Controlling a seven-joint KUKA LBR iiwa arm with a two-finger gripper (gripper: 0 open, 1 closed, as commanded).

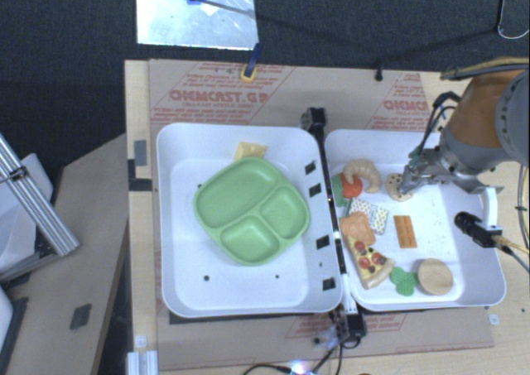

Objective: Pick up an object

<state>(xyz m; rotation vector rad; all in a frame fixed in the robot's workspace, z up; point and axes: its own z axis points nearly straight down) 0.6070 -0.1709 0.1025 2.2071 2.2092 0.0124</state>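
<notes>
The left bin (174, 199) holds a green divided plate (251, 210) and a yellow wedge (249, 151) by its far wall. The right bin (464, 282) holds a croissant (362, 171), cracker (375, 216), pizza slice (370, 260), orange bar (404, 231), round biscuit (435, 276) and a cookie (398, 185). The jaws (411, 175) sit over that cookie; whether they are released or clenched, I cannot tell.

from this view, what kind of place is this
Likely a robot lab's grasping test bench: two white bins on a cardboard-covered table, toy food such as a pizza slice, and an arm reaching in.
</notes>
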